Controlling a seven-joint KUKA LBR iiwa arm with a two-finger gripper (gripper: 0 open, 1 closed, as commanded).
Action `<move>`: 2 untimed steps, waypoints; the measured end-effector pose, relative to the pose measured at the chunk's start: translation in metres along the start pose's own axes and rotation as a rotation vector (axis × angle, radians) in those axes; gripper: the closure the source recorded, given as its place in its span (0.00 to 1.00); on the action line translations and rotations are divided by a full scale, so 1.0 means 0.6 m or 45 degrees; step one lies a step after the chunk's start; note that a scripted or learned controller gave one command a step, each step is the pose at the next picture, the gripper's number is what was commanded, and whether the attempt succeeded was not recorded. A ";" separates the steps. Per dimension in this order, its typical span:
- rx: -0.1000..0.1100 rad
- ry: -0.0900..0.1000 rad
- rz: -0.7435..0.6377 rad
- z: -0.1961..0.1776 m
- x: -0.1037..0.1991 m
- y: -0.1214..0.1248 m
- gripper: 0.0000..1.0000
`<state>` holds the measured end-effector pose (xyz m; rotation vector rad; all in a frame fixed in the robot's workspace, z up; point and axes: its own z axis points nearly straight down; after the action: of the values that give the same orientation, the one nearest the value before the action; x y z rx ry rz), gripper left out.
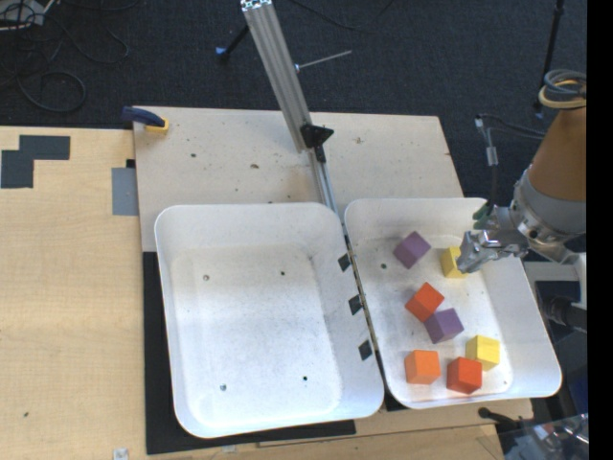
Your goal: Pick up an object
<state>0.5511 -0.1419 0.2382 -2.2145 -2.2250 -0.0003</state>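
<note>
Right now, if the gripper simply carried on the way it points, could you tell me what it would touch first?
Most likely the yellow block: the gripper points down and leftward right beside it in the right bin. Depth is unclear from this slanted view, so it might instead meet the bin floor next to the block.

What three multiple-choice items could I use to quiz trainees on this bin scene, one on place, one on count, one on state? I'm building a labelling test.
1. Where do the blocks lie?
A. In the left bin
B. In the right bin
C. On the wooden bench

2. How many purple blocks are there?
A. One
B. Two
C. Four

3. Where is the gripper?
A. Low beside the yellow block near the right bin's far edge
B. Over the left bin
C. High above the bench

Answers:
1 B, every block sits inside the right bin.
2 B, one purple block lies far, another mid-bin.
3 A, its tip meets that yellow block.
</note>
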 end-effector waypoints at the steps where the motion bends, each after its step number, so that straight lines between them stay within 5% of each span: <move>1: 0.000 0.001 -0.001 -0.002 0.099 0.021 1.00; 2: 0.001 -0.001 0.002 0.010 0.171 0.039 1.00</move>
<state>0.5738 -0.0391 0.2321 -2.2159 -2.2237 0.0007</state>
